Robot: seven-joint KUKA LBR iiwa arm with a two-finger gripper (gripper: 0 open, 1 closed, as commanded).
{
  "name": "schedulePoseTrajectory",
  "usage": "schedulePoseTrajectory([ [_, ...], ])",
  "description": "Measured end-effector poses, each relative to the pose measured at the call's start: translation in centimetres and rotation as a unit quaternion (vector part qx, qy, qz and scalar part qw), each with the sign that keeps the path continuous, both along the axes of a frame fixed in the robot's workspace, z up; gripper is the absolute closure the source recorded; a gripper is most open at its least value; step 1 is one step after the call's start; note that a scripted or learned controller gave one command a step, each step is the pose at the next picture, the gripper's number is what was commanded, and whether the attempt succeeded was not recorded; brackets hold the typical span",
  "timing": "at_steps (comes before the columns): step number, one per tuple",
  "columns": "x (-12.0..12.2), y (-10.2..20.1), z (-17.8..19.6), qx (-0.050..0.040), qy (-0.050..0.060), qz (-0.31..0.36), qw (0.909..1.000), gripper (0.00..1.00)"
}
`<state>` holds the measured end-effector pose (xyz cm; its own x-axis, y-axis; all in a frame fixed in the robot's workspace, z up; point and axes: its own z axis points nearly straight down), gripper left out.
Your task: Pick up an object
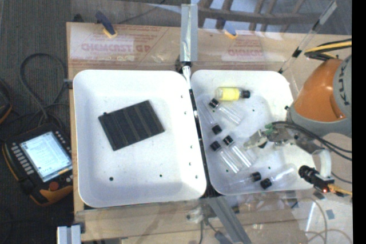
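Vials crowd the right bin (286,84): several clear ones with black caps lie scattered on its floor, and a yellow-filled vial (231,93) with a black cap rests near the back wall, apart from the rest. Any of these could serve as the object to pick. The gripper (267,135) hangs low over the right-hand part of this bin, beside a clear vial (256,141), probably because the program aims at the cluster there. Whether its tool is apart, together, or clamped on anything I cannot tell; the wrist hides the tip and the glass blurs against the white floor. The left bin (86,88) carries a ribbed black plate (131,124), lying flat and skewed, well apart from the arm.
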<state>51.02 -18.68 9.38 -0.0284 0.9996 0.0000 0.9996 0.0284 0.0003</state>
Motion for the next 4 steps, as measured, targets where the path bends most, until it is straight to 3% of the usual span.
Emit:
schedulePoseTrajectory([
  [1, 0.0, 0.0, 0.9, -0.0007, -0.001, 0.0, 1.0, 1.0],
  [2, 6.4, 0.4, 3.6, 0.0009, 0.001, 0.077, 0.997, 1.0],
  [3, 6.4, 0.4, 3.6, 0.0009, 0.001, 0.077, 0.997, 0.0],
  [4, 10.0, -3.6, 20.3, -0.0006, 0.0, 0.194, 0.9809, 0.0],
])
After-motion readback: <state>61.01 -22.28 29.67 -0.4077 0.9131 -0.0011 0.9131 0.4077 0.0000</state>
